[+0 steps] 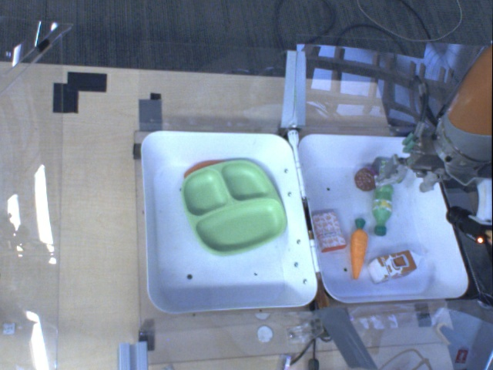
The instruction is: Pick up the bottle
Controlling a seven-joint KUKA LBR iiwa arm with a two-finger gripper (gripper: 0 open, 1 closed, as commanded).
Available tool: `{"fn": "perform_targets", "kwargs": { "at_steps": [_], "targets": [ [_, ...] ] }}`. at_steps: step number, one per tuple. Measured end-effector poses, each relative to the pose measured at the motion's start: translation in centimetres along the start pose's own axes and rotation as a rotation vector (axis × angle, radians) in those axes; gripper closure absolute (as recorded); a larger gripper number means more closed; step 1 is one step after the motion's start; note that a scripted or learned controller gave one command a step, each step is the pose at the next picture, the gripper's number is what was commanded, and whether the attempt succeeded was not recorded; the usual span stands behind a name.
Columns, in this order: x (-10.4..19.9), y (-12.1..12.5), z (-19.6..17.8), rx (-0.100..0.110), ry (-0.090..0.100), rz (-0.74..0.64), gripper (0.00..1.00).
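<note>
White, the 2 bins sit side by side: the left bin [162, 284] carries a green 3-part tray [233, 206], the right bin [447, 284] the small items. The gripper [400, 167] hovers at the right bin's upper part, fingers spread, pinching nothing. The green bottle [382, 208] lies just below it, beside the carrot [358, 247]
</note>
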State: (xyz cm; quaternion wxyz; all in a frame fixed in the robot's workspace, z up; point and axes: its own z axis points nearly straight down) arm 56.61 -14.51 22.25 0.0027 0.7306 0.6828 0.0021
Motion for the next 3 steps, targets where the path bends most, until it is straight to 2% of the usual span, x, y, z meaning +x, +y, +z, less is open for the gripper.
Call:
{"fn": "perform_targets", "kwargs": {
  "at_steps": [1, 2, 3],
  "targets": [
    [-1.3, 2.5, 13.4, 0.0, 0.0, -0.039, 0.0],
    [-1.1, 2.7, 12.1, -0.007, 0.001, -0.042, 1.0],
    [-1.1, 6.2, 0.9, -0.003, -0.001, 0.106, 1.0]
  ]
}}
